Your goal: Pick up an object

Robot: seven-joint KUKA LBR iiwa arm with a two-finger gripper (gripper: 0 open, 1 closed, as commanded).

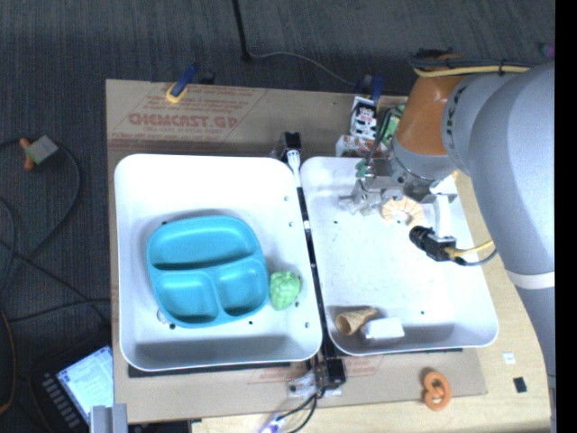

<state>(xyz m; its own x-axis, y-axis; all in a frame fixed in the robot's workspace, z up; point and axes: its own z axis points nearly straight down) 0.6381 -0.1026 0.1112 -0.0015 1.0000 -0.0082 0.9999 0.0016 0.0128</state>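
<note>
Reaching phase, by the look of it: end effector [371,193] low at twelve o'clock in right bin [406,282], grip state impossible to tell. Scalloped shell-like object [400,209] just beside, toward three o'clock. Next: centre over it, descend, close.

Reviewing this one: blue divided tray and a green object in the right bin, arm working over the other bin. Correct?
Not quite. The camera view shows the blue divided tray and green object in the left bin; the arm works over the right bin.
</note>
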